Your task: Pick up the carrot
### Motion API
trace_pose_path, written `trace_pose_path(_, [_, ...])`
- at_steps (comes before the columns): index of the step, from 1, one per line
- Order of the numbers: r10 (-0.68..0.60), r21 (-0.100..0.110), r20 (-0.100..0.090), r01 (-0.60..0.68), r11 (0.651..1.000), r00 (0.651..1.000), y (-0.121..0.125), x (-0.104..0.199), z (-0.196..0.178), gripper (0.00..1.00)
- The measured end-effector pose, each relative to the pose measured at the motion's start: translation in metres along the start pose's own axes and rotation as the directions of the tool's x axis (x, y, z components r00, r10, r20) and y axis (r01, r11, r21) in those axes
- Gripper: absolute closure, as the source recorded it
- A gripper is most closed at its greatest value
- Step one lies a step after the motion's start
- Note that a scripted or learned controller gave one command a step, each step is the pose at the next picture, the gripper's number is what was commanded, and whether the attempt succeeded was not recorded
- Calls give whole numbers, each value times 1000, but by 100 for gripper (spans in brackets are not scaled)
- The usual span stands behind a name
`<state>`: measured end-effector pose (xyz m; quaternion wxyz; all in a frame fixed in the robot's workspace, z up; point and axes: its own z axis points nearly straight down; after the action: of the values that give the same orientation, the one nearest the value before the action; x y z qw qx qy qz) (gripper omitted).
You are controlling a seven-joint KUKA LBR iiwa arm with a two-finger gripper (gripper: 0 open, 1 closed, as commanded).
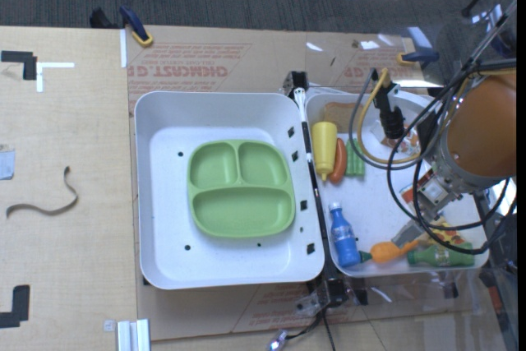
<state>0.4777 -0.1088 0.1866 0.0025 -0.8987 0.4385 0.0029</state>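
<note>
The carrot [384, 251] lay near the lower edge of the right bin [374, 197], an orange shape in the lower right part of the frame, just right of a blue bottle [343, 237] that stood or leaned by the bin's left wall. The gripper [408, 237] was just right of and slightly above the carrot, at the end of the arm [485, 131], whose orange band filled the right middle of the frame. Cables and wrist hardware blocked the tip, so whether it was open or closed could not be told, nor whether it touched the carrot; nothing was visibly held. A green item [444, 256] lay just right of the carrot along the bin's lower edge, with a small yellow piece above it.

Higher in the right bin, a yellow bottle [325, 145] stood against the left wall, with a red-orange item [339, 161] and a green ridged piece [355, 159] beside it.

The left bin [156, 201] sat in the middle of the frame and held a green divided plate [241, 189] with three compartments. Both bins rested on cardboard [197, 66] on the bench [57, 259].
</note>
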Motion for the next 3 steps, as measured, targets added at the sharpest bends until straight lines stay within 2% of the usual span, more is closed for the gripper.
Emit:
trace_pose_path(1, [-251, 10, -20, 251, 968, 968, -4, 21, 84, 0])
trace_pose_path(2, [-80, 5, -27, 80, 997, 996, -10, 9, 85, 0])
trace_pose_path(3, [-78, 17, -18, 78, 997, 997, -14, 5, 77, 100])
